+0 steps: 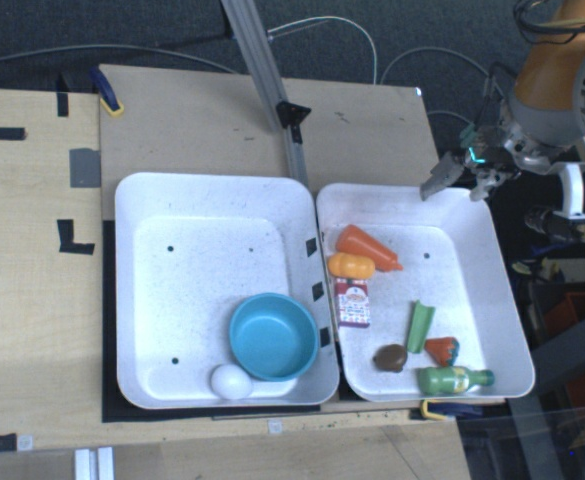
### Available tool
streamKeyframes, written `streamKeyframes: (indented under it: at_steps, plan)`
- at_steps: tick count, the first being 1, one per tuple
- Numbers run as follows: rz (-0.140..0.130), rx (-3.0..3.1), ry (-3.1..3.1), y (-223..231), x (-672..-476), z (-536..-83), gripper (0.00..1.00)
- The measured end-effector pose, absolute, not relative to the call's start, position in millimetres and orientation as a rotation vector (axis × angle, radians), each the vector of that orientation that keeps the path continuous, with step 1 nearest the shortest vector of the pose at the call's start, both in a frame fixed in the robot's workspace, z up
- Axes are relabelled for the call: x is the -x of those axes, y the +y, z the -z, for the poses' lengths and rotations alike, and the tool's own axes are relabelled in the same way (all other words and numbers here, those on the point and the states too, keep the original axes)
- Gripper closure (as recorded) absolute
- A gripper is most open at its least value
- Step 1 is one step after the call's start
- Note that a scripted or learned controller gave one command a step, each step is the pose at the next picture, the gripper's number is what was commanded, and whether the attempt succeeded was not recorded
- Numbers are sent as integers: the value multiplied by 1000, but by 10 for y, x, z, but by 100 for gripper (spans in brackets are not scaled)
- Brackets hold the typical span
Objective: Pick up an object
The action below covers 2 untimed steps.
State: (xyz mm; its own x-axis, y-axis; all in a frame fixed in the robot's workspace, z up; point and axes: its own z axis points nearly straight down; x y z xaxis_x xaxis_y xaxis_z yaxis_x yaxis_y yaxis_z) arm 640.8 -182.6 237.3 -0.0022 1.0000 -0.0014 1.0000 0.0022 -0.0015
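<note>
Camera view: gripper (459, 181) open over right bin (507, 308) corner (upper right).

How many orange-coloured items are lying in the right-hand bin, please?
2, touching, at the bin's far left: an orange carrot and a smaller orange piece just in front of it. Nothing seems hidden.

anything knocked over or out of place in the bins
Nothing looks spilled or damaged. The green bottle lies on its side in the right bin, like the other items there. The blue bowl sits upright in the left bin.
</note>
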Motion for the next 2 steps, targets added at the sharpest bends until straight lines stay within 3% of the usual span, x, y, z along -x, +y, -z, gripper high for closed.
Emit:
streamKeyframes:
  at_steps: [2]
  plan:
    - [-9,2216,-2219,-1809,-6380,-1287,0]
